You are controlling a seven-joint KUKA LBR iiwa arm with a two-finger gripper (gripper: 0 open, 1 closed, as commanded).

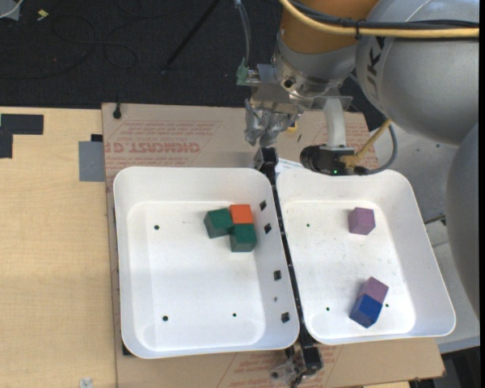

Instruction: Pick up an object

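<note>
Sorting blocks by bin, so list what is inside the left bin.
Inside the left bin: a dark green block and a touching orange block, clustered near its right wall. Whatever lies beneath them is covered.

Open floor rings the green-and-orange block cluster (233, 226) in the left bin (137, 297); right bin (420, 217) blocks lie well apart

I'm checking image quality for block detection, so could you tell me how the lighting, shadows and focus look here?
In the camera view, lighting is even and the blocks are sharp: the green and orange cluster in the left bin casts only a faint shadow; the right bin floor is bright without hard glare; the gripper looks soft against the dark background.
</note>
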